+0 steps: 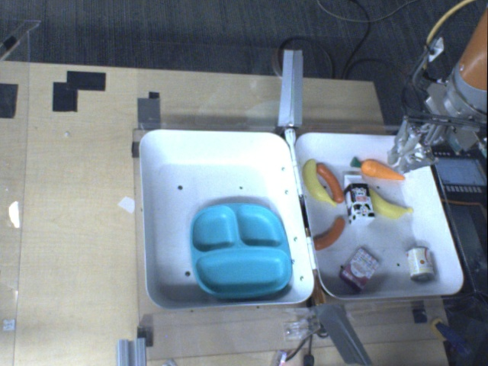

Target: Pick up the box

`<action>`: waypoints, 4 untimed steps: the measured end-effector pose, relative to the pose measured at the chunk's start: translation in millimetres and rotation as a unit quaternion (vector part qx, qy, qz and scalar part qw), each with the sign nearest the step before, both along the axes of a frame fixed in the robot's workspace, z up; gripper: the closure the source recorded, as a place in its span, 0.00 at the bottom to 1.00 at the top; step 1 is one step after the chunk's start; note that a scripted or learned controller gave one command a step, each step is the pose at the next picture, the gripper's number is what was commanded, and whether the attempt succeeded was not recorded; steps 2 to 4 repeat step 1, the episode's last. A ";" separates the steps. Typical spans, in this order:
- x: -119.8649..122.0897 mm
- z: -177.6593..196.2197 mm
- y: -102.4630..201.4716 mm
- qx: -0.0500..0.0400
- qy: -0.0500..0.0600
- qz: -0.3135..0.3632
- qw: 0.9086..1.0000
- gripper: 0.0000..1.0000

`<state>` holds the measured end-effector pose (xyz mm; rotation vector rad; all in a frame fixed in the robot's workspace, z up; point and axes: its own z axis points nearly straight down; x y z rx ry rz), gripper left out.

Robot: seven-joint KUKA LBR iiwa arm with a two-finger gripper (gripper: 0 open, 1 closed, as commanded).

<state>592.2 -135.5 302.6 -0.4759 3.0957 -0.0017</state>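
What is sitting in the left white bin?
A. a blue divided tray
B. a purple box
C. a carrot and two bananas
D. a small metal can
A: the blue divided tray lies alone in the left bin, while the carrot, bananas, can and purple box all lie in the right bin.

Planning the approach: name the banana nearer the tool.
The banana right of the box, below the carrot; the other banana lies by the bins' divider, farther from the tool.
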 end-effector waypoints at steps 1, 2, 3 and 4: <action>-11.3 -33.6 -70.0 -0.001 0.000 -0.019 1.000 1.00; -11.3 -33.6 -70.0 -0.001 0.000 -0.019 1.000 1.00; -11.3 -33.6 -70.0 -0.001 0.000 -0.019 1.000 1.00; -11.3 -33.6 -70.0 -0.001 0.000 -0.019 1.000 1.00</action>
